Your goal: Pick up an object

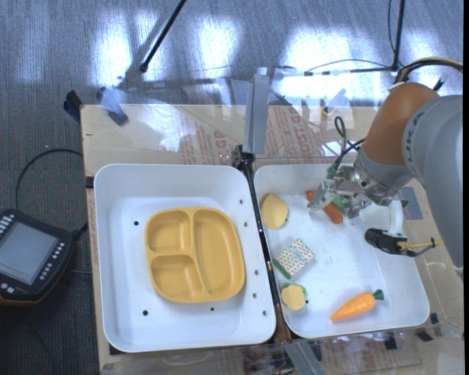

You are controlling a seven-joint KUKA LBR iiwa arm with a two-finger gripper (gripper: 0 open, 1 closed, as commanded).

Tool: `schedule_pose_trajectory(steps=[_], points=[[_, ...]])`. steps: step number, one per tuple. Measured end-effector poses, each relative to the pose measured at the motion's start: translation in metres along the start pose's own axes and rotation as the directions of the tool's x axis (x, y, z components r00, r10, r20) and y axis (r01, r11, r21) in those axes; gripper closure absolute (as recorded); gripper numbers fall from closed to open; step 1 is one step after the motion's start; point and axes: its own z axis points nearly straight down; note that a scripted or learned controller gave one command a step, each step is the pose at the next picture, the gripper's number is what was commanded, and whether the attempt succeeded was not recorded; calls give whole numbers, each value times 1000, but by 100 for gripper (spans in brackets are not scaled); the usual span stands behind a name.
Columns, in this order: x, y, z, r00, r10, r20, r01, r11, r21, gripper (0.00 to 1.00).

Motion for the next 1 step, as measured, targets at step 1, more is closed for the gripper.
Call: schedule_pose_trajectory(steps=[1], points=[[0,1,-12,1000,-2,0,2,1000,-1,100]])
